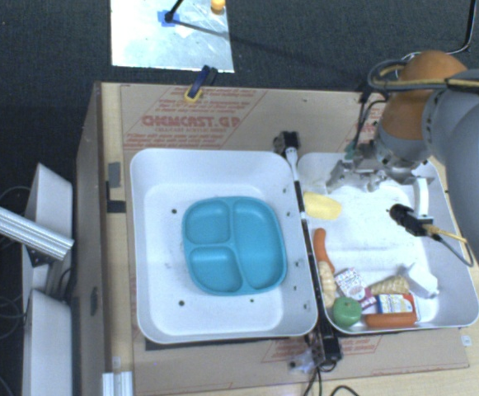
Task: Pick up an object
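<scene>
Since any item would answer the task, the likeliest pick is the yellow piece [322,207], a pale, smooth, rounded lump that looks like moulded toy food, lying flat near the upper left corner of the right bin [371,231], just beside the wall it shares with its neighbour. Its long axis runs roughly across the view, left to right. From the gripper [359,176] it lies down and to the left in the view, near but apart, with bare white floor between them. The coming move is therefore, I judge, a short shift toward that dividing wall and a descent, closing across the piece's shorter width. Whether the gripper is open or shut cannot be told, since its grey metal parts blur together at this slant, and nothing is seen held in it. Below the yellow piece an orange stick [321,249] lies lengthwise along the same wall, followed by a knobbly pale cob [328,281]. Along the bin's lower edge a glossy green ball [346,310], a red-and-white packet [351,283], a tan wedge [390,286], a small printed box [397,304] and an orange sausage [390,321] are crowded together, touching or nearly so, which would make them harder to grasp cleanly. The left bin [158,246] carries a matte blue plate [232,246] with three compartments, well apart from the gripper
</scene>
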`<state>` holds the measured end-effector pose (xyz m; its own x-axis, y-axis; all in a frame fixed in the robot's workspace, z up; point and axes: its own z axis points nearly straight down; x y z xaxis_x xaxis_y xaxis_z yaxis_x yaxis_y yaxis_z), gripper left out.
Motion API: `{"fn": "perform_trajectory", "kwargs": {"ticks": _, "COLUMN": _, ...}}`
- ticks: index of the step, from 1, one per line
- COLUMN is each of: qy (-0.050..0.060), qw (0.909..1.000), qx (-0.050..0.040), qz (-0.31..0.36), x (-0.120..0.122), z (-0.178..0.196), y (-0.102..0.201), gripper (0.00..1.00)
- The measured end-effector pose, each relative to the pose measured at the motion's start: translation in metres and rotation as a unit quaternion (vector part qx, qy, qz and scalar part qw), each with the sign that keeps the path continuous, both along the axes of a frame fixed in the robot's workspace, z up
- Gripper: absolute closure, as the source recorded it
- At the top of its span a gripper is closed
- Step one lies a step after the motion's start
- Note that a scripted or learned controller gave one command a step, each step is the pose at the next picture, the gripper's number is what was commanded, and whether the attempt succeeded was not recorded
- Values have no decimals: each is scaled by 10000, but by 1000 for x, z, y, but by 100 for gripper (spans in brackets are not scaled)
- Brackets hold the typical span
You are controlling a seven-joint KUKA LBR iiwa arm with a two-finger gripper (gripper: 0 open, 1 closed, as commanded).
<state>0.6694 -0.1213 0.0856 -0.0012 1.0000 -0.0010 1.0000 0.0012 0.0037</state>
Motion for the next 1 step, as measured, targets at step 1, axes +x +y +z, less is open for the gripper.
{"fn": "perform_trajectory", "kwargs": {"ticks": 1, "qy": 0, "qw": 10000, "qx": -1, "qz": 1, "x": 0, "z": 0, "y": -3, "gripper": 0}}
